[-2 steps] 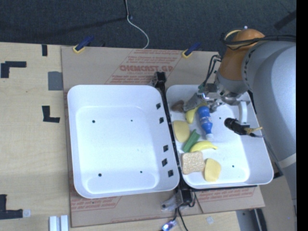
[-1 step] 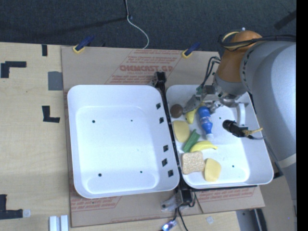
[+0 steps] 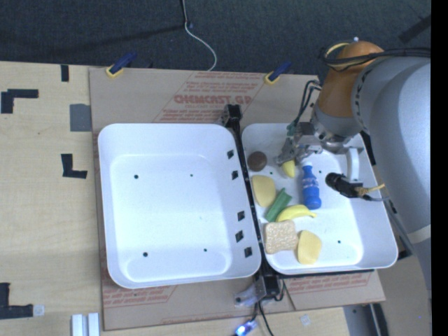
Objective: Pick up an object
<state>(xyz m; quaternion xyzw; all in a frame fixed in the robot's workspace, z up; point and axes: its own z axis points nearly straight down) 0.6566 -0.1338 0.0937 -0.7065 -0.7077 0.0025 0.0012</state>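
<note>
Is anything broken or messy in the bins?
Nothing looks broken or spilled. The things just crowd along the left side of the right bin, with the banana touching the green stick.

The left bin [image 3: 168, 201] offers a wide bare floor, open from above on every side. The right bin [image 3: 350, 224] is crowded through its left half: a brown ball [image 3: 257, 161], a yellow wedge [image 3: 263, 190], a green stick [image 3: 278, 205], a banana [image 3: 297, 213], a blue bottle [image 3: 309, 186], a tan sponge [image 3: 281, 236] and a yellow lump [image 3: 309, 247] lie packed close together. Bare floor shows along its right side. The tool [image 3: 288, 156] and the arm [image 3: 399, 131] block the bin's far right.
</note>
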